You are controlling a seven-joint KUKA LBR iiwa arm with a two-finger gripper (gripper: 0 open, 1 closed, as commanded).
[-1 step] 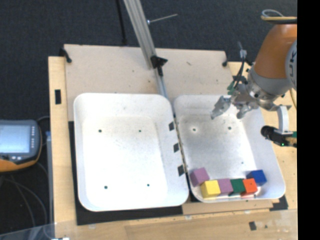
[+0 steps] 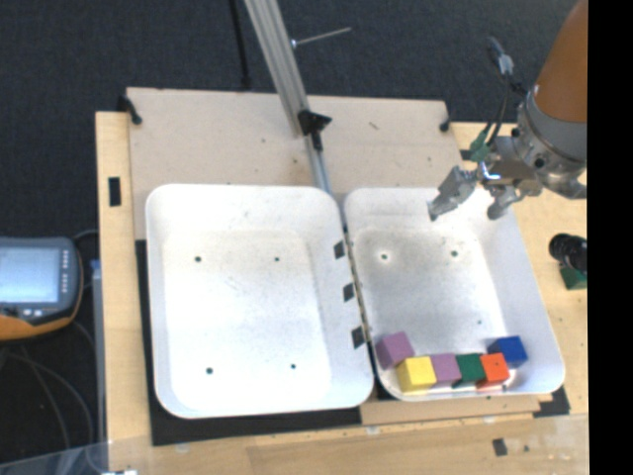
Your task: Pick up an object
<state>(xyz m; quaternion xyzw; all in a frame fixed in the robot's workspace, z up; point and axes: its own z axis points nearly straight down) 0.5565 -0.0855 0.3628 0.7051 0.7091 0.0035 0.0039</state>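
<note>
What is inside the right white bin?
Small blocks huddle along the right bin's near edge: purple, yellow, green, orange, blue.
</note>
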